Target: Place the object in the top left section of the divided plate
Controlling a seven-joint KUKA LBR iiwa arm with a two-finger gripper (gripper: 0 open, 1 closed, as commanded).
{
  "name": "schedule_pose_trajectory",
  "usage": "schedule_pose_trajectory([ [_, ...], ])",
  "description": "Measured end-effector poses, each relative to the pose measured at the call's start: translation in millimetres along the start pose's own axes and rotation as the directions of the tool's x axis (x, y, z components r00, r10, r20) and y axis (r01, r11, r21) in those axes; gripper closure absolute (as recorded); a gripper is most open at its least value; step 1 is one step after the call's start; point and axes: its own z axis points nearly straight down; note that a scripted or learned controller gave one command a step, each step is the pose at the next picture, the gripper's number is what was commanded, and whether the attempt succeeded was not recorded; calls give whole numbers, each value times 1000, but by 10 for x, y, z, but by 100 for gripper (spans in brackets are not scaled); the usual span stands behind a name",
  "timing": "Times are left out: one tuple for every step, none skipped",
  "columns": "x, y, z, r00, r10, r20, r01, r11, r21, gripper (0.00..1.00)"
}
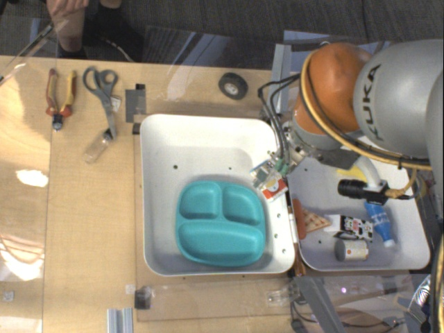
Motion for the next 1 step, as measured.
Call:
schedule_pose_trajectory([
  [498,587,197,949,-317,-1,317,949,-1,100],
])
